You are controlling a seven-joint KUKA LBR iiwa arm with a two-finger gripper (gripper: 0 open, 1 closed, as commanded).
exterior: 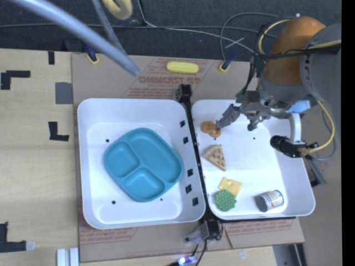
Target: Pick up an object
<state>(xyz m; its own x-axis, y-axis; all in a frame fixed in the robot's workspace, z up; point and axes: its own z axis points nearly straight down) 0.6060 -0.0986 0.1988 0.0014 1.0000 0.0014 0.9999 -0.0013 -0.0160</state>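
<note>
The gripper (240, 118) hangs over the upper part of the right bin (294, 173), its two fingers spread apart with nothing between them. One finger (227, 117) reaches down-left toward a small round orange-brown piece (209, 128) lying near the divider between the bins, its tip just beside that piece; the other finger (254, 121) points down over bare white floor. That splayed stance looks like the set-up for a grasp, though the piece sits off to the side of the fingers rather than between them, so the gripper would probably need to shift toward the divider before closing.

The other candidates all lie loose on the floor of the same bin: a tan wedge with a waffle pattern (215, 157) below the round piece, a yellow square (230, 186) touching a green bumpy disc (224, 200) near the front wall, and a small silver can (269, 200) on its side toward the front right corner. They are spaced well enough that fingers could come down around most of them, except the yellow and green pair, which crowd each other.

The left bin (91, 115) carries a blue compartment tray (143, 163) lying flat. A yellow banana-like object (182, 67) rests on the table behind the bins, out of play
</note>
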